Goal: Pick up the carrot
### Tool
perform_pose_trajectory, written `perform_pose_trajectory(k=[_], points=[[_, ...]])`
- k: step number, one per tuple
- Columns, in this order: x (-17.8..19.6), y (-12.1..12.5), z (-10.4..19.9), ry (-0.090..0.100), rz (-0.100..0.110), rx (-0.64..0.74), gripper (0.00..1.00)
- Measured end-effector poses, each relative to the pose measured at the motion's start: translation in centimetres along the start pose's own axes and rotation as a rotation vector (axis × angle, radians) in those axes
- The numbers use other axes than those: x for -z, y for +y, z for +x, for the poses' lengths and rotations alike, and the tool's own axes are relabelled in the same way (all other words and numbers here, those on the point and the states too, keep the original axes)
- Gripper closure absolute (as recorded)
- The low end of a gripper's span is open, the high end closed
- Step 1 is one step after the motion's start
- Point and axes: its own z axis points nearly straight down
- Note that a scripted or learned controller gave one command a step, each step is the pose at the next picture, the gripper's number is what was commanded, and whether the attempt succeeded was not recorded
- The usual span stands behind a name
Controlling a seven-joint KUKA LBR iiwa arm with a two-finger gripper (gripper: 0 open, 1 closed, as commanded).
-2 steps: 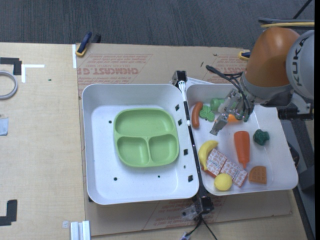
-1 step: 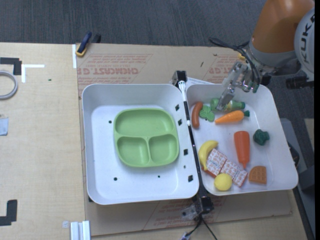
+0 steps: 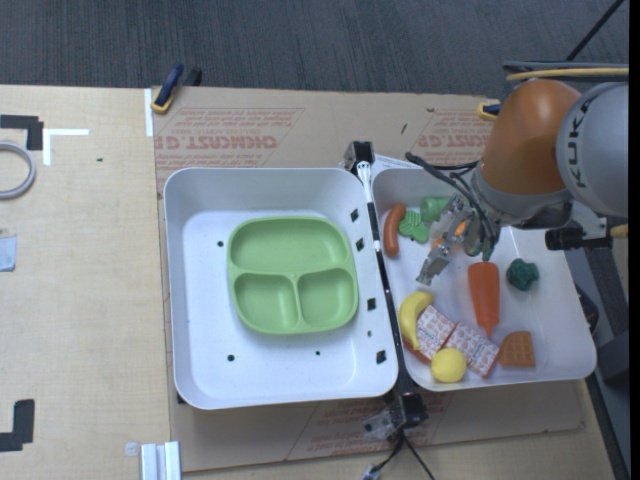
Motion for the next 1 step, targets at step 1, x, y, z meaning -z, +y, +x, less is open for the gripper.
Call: perform_pose_trajectory(k=[1], points=[[-0.09,1.10,-2.70,0.035,0.011,0.042,0.00]])
